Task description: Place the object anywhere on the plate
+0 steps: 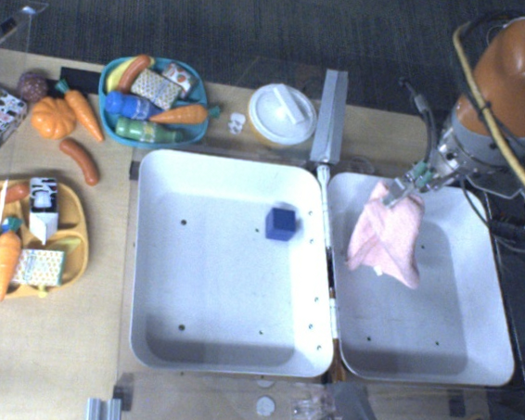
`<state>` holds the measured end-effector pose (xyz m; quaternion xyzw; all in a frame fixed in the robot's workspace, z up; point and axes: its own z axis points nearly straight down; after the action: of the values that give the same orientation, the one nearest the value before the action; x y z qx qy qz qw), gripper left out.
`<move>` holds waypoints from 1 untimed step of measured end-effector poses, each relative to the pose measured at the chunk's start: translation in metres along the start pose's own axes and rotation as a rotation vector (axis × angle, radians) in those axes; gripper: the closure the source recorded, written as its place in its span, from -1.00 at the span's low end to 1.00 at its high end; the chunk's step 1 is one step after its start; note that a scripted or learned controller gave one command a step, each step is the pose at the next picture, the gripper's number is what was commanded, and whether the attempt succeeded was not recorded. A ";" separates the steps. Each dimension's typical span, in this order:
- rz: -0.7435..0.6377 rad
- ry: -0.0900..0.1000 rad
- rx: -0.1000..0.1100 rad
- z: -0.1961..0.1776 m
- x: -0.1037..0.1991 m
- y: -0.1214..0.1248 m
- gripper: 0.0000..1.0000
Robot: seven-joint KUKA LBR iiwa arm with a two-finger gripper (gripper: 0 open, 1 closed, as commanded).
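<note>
Pink cloth (386,238) hangs from gripper (412,186) — top corner pinched between fingers, fingertips mostly hidden by fabric; cloth over right bin (470,361). Left bin (202,338) holds blue cube (282,223). White plate (283,113) behind bins.

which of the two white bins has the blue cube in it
The left bin. The blue cube sits near its upper right corner. The right bin instead has the pink cloth hanging over it, pinched at its top by the gripper.
</note>
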<state>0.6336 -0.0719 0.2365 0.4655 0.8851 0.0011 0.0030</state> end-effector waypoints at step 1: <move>-0.004 0.002 0.001 0.011 0.001 0.002 1.00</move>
<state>0.6351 -0.0701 0.2252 0.4639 0.8859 0.0009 0.0020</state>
